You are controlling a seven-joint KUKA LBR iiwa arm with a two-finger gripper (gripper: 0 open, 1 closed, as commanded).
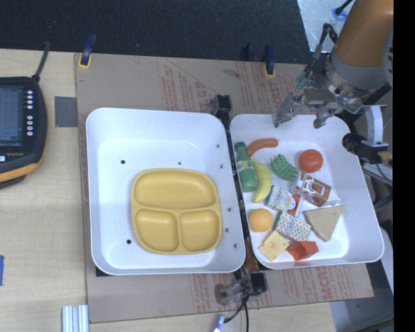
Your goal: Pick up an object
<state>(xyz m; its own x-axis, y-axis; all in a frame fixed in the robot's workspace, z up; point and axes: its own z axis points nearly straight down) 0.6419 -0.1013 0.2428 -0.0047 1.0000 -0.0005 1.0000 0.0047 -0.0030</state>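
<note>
The right bin [360, 206] holds several toy foods: a red sausage [262, 145], a green bottle [246, 167], a yellow banana [263, 181], a green vegetable [284, 166], a red tomato [310, 160], an orange [261, 219], a cheese wedge [274, 244], a bread slice [324, 221] and small packets [313, 189]. My gripper [304, 116] hangs over the far rim of that bin, above and apart from the food. Its two fingers [285, 111] are spread open with nothing between them.
The left bin [107, 144] carries a yellow divided plate [175, 209]. A handheld control pendant [10, 130] lies at the far left of the bench. Clamps [269, 52] hold the cardboard sheet at the back edge.
</note>
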